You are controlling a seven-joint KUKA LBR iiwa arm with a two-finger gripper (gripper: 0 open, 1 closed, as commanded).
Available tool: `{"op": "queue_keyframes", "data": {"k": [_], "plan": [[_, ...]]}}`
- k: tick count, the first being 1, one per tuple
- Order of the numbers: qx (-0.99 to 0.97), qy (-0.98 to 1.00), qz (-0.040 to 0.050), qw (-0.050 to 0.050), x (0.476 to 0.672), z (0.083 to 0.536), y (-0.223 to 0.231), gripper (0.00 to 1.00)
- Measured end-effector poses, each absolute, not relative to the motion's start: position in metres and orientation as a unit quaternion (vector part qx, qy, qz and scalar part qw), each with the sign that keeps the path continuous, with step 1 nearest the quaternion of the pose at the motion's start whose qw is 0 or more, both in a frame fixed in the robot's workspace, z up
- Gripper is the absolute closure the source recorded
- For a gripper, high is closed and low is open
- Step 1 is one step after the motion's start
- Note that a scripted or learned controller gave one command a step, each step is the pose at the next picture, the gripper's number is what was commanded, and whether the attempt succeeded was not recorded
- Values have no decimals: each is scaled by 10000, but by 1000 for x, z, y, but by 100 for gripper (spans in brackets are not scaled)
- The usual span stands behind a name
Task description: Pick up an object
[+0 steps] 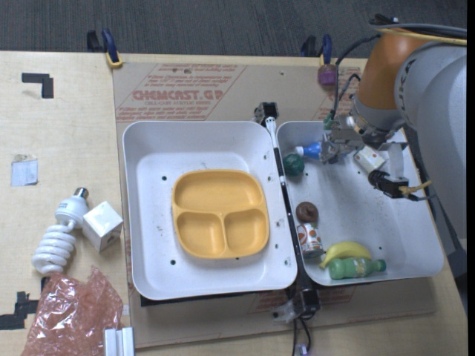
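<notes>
arm (pixel 415 73) reaches in from right; gripper (pixel 334 145) low in right bin (pixel 386 221), grip state cannot be made out | right bin: one banana (pixel 345 252); one green bottle (pixel 356 268); one small can (pixel 310 239); one brown disc (pixel 307 212); one green ball (pixel 294 165) | left bin (pixel 148 221): one yellow tray (pixel 220 213)

Arm (pixel 438 73) cut off at three o'clock; gripper (pixel 332 148) fingertips too blurred to read; pink wrap (pixel 70 314) clipped at seven o'clock.

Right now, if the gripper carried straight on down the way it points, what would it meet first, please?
Probably the right bin's white floor near its back wall. The gripper hangs just right of the blue-capped object and green ball, so it may brush them; depth is unclear.
</notes>
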State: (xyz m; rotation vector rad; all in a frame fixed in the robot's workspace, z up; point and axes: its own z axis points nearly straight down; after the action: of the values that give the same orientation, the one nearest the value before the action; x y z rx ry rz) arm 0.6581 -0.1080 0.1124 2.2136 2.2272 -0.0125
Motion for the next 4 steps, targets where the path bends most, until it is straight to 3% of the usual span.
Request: {"op": "queue_keyframes", "data": {"k": [1, 2, 3, 4], "plan": [[7051, 7091, -35, 14, 658, 113, -108, 0], [7043, 7099, -36, 27, 659, 123, -108, 100], [7044, 7098, -37, 26, 659, 123, -108, 0], [7087, 7055, -22, 77, 638, 96, -101, 0]]}}
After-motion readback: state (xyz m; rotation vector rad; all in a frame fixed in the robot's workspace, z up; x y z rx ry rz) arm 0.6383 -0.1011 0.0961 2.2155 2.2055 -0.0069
